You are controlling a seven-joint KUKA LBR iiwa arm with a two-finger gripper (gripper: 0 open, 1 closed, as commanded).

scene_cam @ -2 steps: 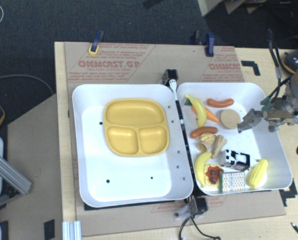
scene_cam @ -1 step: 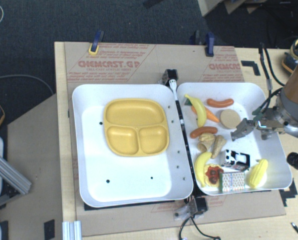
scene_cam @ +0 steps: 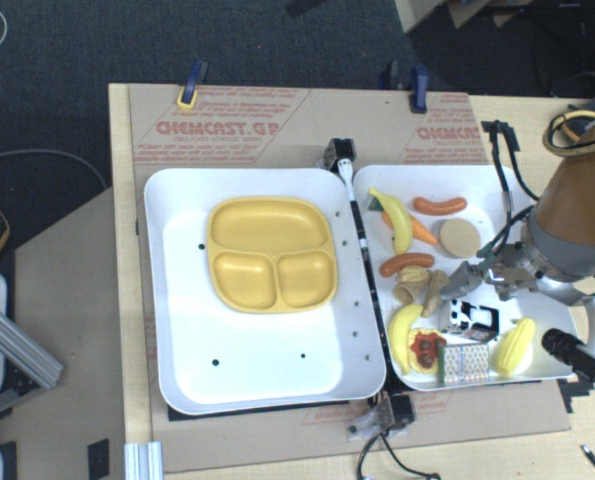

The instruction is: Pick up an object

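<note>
Two shallow white bins sit side by side on the bench. The left bin (scene_cam: 177, 298) holds a yellow plastic plate with three compartments (scene_cam: 272, 252), lying flat near the bin's far half. The right bin (scene_cam: 552, 363) holds a scatter of toy food: a yellow-green plastic banana (scene_cam: 397, 220) near the far left corner, an orange-red sausage (scene_cam: 440, 206) beside it, a tan round disc (scene_cam: 460, 237) just below that sausage, and a second reddish sausage (scene_cam: 406, 264) nearer the bin's left wall. Closer to the near edge lie a yellow curved piece with a red blob on it (scene_cam: 414, 338), a small checked red-and-green packet (scene_cam: 464, 364) and a yellow corn-like piece (scene_cam: 515, 346). A small black-and-white object (scene_cam: 474, 317) lies between these.

The grey arm with its orange band (scene_cam: 577, 203) reaches in from the right, and the gripper (scene_cam: 469, 286) hangs low over the middle of the right bin, just above the black-and-white object. Whether the claw is spread or closed cannot be told, and nothing is visibly held in it.
</note>
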